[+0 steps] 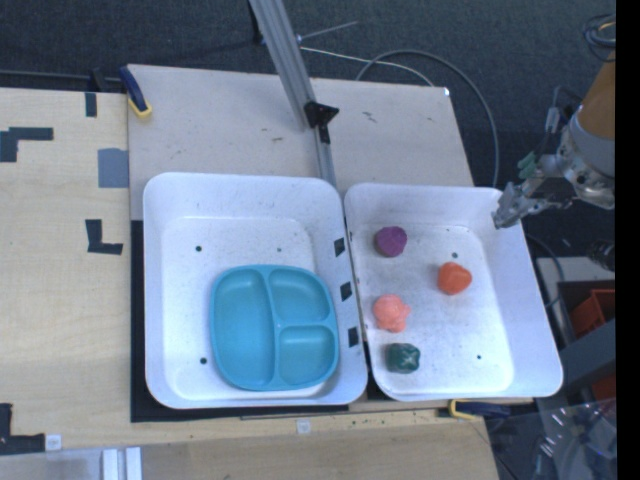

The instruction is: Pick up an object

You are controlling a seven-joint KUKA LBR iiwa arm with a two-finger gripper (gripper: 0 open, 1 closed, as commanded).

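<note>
While the grey arm with its orange band reaches in from the right, its two-finger gripper (510,208) hangs over the upper right corner of the right-hand shallow white plastic bin (520,298), just at the rim. Nothing shows between its fingertips, and whether it is released or clenched cannot be told at this size.

Four small lumpy objects lie on the floor of that bin, all well clear of the gripper. Nearest the top left sits a purple rounded lump (391,240). To its lower right, toward the middle of the bin, rests an orange-red rounded lump (454,278). Below the purple one lies a pale salmon-pink knobbly lump (391,313), and just beneath that, close but seemingly apart, a dark green rounded lump (403,357) sits near the front wall.

Beside it, the left-hand shallow white plastic bin (180,218) holds a light blue plastic plate with three compartments (272,326), lying flat toward the front right of that bin. A slanted grey metal pole (285,43) crosses the bench from the top edge down to the seam between the two bins.
</note>
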